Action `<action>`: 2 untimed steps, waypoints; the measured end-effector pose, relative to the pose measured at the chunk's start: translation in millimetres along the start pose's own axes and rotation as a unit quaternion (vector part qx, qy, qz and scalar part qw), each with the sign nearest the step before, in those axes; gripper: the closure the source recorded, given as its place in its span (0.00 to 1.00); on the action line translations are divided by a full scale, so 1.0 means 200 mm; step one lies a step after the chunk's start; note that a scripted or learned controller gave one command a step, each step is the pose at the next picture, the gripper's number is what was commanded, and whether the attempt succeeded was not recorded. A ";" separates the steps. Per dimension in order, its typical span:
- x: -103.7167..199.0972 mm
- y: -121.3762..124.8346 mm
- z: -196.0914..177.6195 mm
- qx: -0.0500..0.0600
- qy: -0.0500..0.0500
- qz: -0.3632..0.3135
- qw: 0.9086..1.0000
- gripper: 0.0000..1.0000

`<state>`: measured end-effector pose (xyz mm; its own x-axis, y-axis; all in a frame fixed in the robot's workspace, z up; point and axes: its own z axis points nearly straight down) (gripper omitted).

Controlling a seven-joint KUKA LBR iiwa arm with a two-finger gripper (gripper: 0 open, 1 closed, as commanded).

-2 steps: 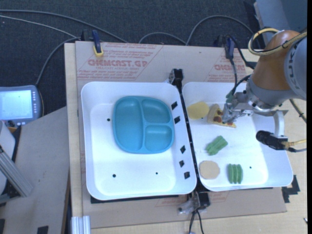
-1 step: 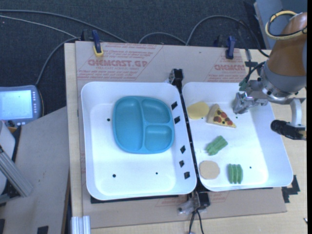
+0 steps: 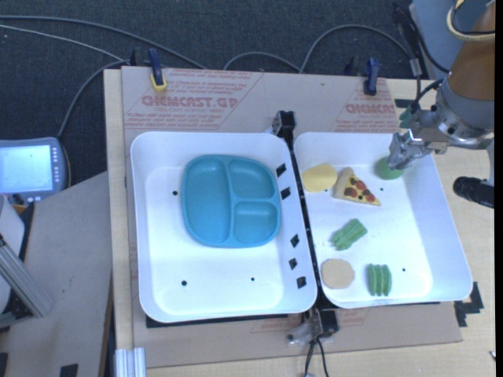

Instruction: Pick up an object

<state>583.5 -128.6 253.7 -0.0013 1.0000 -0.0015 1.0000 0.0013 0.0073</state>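
A: Where is the metal end effector?

B: Over the right shallow white bin, directly above a small round green toy near the far wall. Whether its fingers are apart or together, I can't tell.

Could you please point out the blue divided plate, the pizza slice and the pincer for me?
Blue divided plate (image 3: 206,199): camera view, on its large left compartment.
Pizza slice (image 3: 355,188): camera view, on its topped middle.
Pincer (image 3: 401,155): camera view, at its tip, over a green thing in the right bin.
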 end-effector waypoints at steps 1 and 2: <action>0.25 0.01 0.02 0.004 0.002 -0.002 1.000 1.00; 0.50 -0.02 0.09 0.006 0.002 -0.002 1.000 1.00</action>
<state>580.0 -28.3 236.5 -0.0061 1.0000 0.0034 1.0000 0.0061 -0.0041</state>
